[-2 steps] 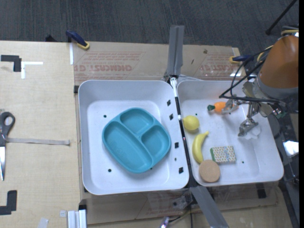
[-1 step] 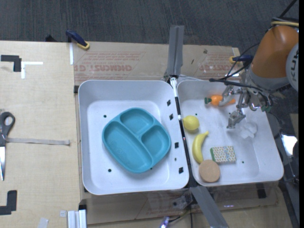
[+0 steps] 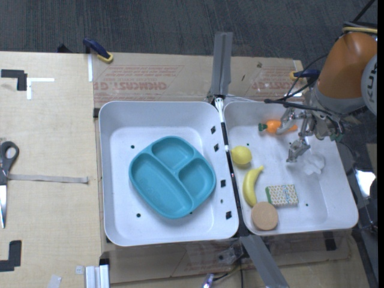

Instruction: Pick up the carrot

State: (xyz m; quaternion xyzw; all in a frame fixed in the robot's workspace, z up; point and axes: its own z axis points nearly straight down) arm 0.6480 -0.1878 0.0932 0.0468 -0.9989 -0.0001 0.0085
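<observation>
The small orange carrot (image 3: pixel 273 125), green stub pointing left, lies in the right bin (image 3: pixel 336 218) near its back wall. My gripper (image 3: pixel 292 138) hangs over the same bin, just right of the carrot. It is open: one metal finger (image 3: pixel 287 121) ends beside the carrot's right tip, the other (image 3: pixel 296 152) reaches down toward the bin floor. Nothing sits between the fingers. The orange-banded wrist (image 3: pixel 347 71) leans in from the right.
The right bin also holds a lemon (image 3: pixel 241 155), a banana (image 3: pixel 251 185), a green sponge (image 3: pixel 282 195), a round tan cookie (image 3: pixel 264 216) and a clear wrapper (image 3: pixel 314 162). A blue divided plate (image 3: pixel 173 177) lies in the left bin (image 3: pixel 114 179). Scissors (image 3: pixel 6 161) rest at far left.
</observation>
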